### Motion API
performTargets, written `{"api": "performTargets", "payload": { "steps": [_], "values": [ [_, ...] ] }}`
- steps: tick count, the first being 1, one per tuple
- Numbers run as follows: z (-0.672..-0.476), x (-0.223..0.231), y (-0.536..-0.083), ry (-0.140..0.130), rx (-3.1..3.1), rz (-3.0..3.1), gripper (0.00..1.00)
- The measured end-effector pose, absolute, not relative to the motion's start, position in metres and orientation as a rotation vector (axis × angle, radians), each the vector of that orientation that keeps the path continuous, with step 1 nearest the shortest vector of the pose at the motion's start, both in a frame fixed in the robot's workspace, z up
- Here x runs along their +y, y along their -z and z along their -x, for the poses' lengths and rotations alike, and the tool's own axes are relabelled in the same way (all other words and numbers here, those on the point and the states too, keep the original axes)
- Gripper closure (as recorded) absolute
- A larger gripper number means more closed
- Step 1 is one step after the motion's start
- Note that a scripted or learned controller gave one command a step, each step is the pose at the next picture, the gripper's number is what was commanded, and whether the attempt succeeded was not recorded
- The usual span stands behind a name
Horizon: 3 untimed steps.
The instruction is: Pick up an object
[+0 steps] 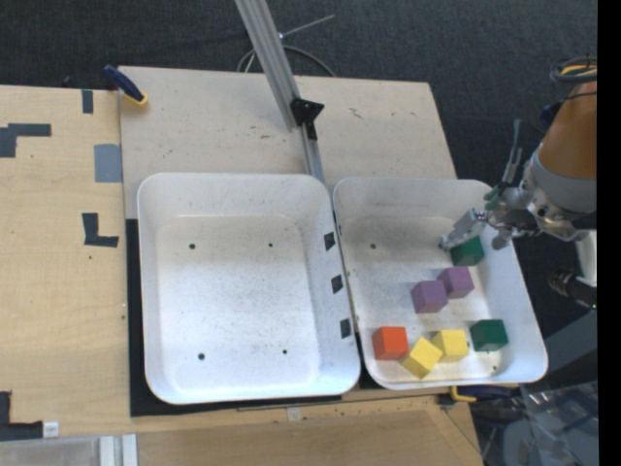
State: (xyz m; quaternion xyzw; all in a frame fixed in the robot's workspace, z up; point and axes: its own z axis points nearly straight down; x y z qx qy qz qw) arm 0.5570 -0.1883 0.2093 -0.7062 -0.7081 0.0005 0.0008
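My gripper [478, 238] hangs over the upper right part of the right bin [388, 202], reaching in from the right. Its two fingers stand apart, open. A green block [469, 252] lies on the bin floor just under and between the fingertips; nothing is lifted. Lower down in the same bin lie two purple blocks [429, 295] [456, 282], touching each other. Near the front wall sit an orange block [391, 342], two yellow blocks [423, 357] [451, 344] and a second green block [488, 335].
The left bin [155, 260] stands beside the right one, sharing a wall in the middle. A slanted metal rail [272, 51] runs from the top down to the bins' junction. A blue and yellow tool [126, 85] lies on the bench at the back left.
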Motion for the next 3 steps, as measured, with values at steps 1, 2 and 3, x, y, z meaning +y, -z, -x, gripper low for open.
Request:
{"api": "performTargets", "payload": {
  "steps": [1,2,3],
  "values": [
    [-0.554,-0.198,-0.089,-0.005,-2.22,2.22,0.0],
    [-0.548,-0.146,-0.092,-0.001,-2.225,2.215,0.0],
    [-0.489,-0.116,-0.092,-0.003,-2.218,2.218,0.0]
  ]
}}
